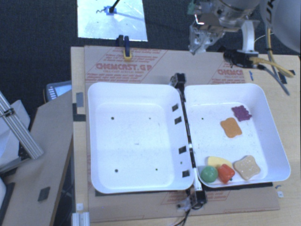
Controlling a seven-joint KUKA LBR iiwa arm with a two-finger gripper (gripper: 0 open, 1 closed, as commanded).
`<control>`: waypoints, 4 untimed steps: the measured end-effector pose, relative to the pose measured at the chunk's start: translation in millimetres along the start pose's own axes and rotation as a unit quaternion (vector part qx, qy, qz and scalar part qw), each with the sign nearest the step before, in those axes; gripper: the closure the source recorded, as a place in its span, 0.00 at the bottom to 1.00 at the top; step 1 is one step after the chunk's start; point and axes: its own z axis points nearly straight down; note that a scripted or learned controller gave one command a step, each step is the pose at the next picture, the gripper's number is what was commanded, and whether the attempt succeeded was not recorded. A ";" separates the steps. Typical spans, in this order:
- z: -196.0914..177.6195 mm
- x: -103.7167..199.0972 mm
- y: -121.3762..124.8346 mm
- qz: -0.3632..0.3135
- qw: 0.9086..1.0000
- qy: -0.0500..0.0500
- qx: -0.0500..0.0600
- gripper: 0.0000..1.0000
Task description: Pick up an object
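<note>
- Six small food toys lie in the right bin [263, 102]: purple piece [241, 112], orange slab [231, 127], yellow wedge [217, 161], green ball [209, 174], red pepper [226, 173], toast slice [247, 167].
- Tool [197, 44] hangs above the worktop [155, 62] behind the bins; whether it grips anything cannot be told.

The scene is lit brightly and evenly from above. The two white bins [136, 140] are rendered close to overexposed, so that their inner walls are told apart only by faint grey shading. Soft, short shadows are cast along the bin rims and under the small items at the near right corner. A strong glare is thrown back by the shiny metal sheet [112, 12] at the top. The dark floor [37, 27] around the tabletop [155, 62] is left grainy and low in detail. The whole frame is slightly soft, and the arm [235, 4] at the top edge is mildly blurred.
</note>
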 end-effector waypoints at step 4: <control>-8.9 -48.6 2.0 0.000 1.000 0.000 -0.003 1.00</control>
